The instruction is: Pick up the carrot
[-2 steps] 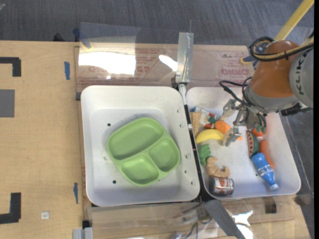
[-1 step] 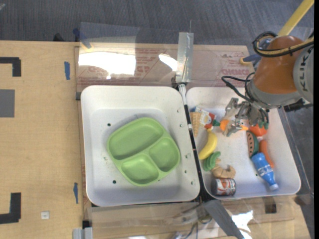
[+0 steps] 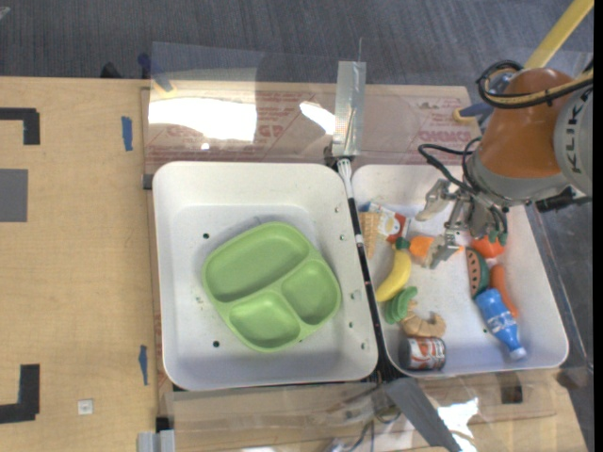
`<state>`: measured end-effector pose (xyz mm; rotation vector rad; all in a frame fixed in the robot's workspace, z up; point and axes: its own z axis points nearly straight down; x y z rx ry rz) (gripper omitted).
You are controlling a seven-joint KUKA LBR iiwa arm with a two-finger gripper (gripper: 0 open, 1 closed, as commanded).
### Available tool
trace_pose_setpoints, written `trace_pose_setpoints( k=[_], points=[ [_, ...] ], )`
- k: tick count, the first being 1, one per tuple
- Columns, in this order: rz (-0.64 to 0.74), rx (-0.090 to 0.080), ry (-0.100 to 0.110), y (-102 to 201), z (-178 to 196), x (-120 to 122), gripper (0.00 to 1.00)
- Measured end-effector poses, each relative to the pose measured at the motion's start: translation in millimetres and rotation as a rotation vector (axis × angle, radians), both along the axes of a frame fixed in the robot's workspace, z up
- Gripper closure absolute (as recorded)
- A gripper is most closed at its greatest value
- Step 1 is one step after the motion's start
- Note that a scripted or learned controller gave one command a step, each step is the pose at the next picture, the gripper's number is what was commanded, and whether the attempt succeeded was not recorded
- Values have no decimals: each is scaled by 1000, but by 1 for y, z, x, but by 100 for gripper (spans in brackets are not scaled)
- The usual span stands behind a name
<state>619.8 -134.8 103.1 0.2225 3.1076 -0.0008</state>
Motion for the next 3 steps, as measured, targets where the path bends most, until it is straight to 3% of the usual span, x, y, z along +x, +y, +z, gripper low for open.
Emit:
trace_pose_setpoints(
  k=[1,2,3],
  points=[
    [-85,3,14,14,-13,-33,0],
    [-216,5,10,37,-13,-72,0],
    [-215,4,-6,37,1,-67,100]
  ],
)
